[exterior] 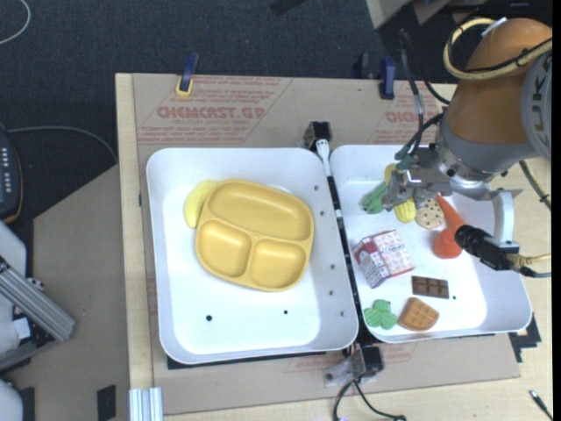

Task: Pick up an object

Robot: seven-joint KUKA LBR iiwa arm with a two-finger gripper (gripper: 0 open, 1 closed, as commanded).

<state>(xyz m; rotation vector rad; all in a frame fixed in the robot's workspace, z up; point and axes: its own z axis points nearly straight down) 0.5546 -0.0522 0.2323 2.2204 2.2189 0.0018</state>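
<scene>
Gripper (405, 185) sits low over the far part of the right bin (500, 310), just inside its back wall, and I cannot tell from my screen whether it has closed on anything. My arm (495, 86), grey with an orange band, enters from the right and covers that bin's far right corner. Directly under the tool I see a tight cluster: a green toy (379, 200), a small yellow piece (404, 210) and a speckled cookie (429, 214), all touching or nearly so. Just beside them lies an orange carrot-like toy (446, 233). Toward the middle rests a red and white packet (383, 257), near the divider between bins. Along the near wall I see a brown chocolate bar (430, 287), a waffle piece (417, 314) and a green leafy toy (379, 313). Open floor remains along the right bin's near right side. Left bin (171, 235) holds a yellow divided tray (254, 233), upside up, with a yellow banana-like shape (196, 202) tucked against its far left edge; bare white floor surrounds it, widest at the near side.
</scene>
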